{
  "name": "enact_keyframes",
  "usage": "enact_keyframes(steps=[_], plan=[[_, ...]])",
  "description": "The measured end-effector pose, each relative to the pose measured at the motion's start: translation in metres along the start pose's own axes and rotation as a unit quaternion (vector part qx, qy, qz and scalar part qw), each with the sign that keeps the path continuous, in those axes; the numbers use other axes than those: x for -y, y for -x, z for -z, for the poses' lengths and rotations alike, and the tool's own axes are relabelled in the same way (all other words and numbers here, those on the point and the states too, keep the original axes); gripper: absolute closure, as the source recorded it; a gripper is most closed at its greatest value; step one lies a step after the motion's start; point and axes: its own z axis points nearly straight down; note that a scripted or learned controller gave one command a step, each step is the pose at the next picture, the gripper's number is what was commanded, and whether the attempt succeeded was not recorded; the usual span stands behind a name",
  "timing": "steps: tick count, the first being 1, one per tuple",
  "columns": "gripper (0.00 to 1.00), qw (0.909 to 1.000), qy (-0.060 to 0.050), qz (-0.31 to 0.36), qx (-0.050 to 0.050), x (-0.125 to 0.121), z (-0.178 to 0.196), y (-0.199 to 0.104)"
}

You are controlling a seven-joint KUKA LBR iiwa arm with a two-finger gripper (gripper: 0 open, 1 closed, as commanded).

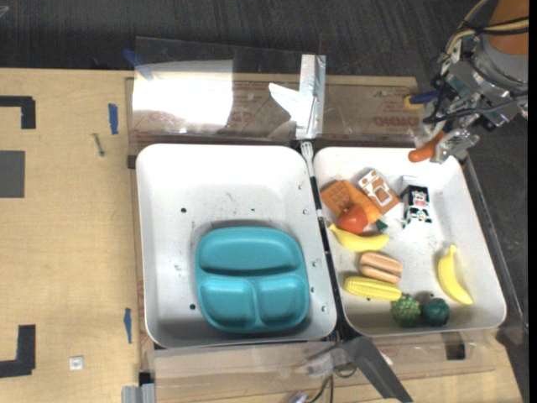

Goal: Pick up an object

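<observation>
So there's just one fixed camera, mounted up above the tabletop (59,225) and looking down at a bit of a slant, not straight overhead. It's far enough back to fit both white bins side by side, the left bin (159,183) and the right bin (482,250), plus a strip of dark floor (252,7) along the top. The arm (503,23) pokes in at the upper right corner.

Bright, even overhead light; strong white glare on the clear plastic sheet (201,99) (slightly soft focus throughout), faint shadows below it.
</observation>
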Motion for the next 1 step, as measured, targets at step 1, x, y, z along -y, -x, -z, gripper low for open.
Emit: enact_keyframes(steps=[1], plan=[[1.00, 0.9967, 0.003, 0.081, -0.002, -0.0086, -0.0027, 0.0049]])
